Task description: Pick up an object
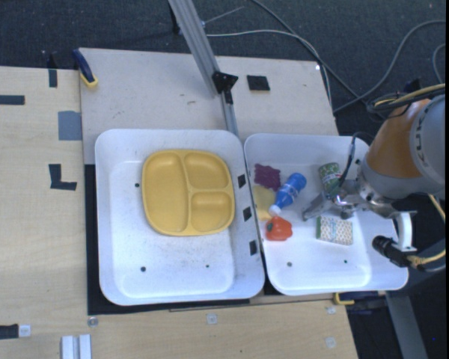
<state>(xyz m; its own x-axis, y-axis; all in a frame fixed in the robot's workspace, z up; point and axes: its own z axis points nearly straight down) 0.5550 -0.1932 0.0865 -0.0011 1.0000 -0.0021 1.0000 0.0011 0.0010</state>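
Observation:
The right bin [314, 275] holds several small objects. A purple piece [267, 176] lies at its left, with a blue bottle [289, 189] beside it and a yellow item [263, 199] under the bottle's cap end. A red-orange object [278, 229] sits lower left. A green can [329, 176] stands near the middle, and a white and green speckled block [335, 230] lies below it. My gripper [315, 210] is low in the bin, between the can and the block and just right of the bottle. Nothing shows clearly in its grasp.
The left bin [120, 268] carries a yellow divided plate [187, 191]. A slanted metal bar [202, 43] runs from the top down to the gap between the bins. The grey and orange arm [404, 155] hangs over the right bin's right rim. Cables lie on the dark floor behind.

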